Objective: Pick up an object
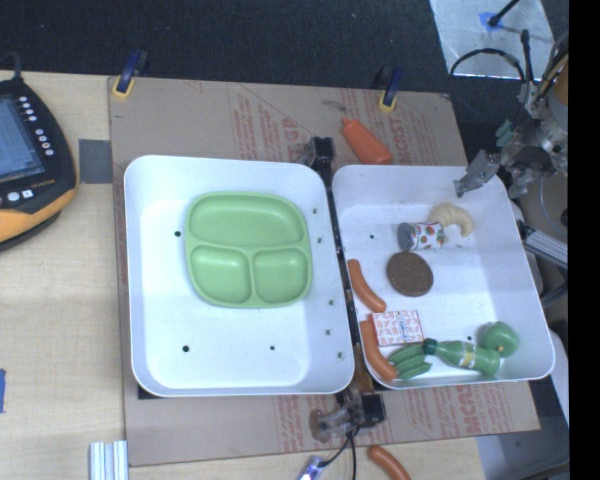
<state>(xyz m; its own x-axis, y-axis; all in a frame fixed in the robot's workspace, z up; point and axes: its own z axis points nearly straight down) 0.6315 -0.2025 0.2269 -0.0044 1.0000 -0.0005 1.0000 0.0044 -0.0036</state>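
Note:
The right bin (500, 268) holds several toy foods. A beige croissant (453, 218) lies against a small printed can (425, 235) near the back. In front of them sits a brown round cookie (411, 274). An orange sausage (366, 286) lies along the left wall, with a second sausage (377, 352) below it. A red-and-white packet (397, 325), green beans (410, 360), a green bottle (462, 354) and a green pepper (499, 339) fill the front. My gripper (477, 175) hangs over the bin's back right corner, apart from every object.
The left bin (155, 298) holds a green divided plate (248, 248). An orange carrot (365, 141) lies on the cardboard behind the bins, and another sausage (388, 460) lies in front. A teach pendant (20, 163) rests at far left.

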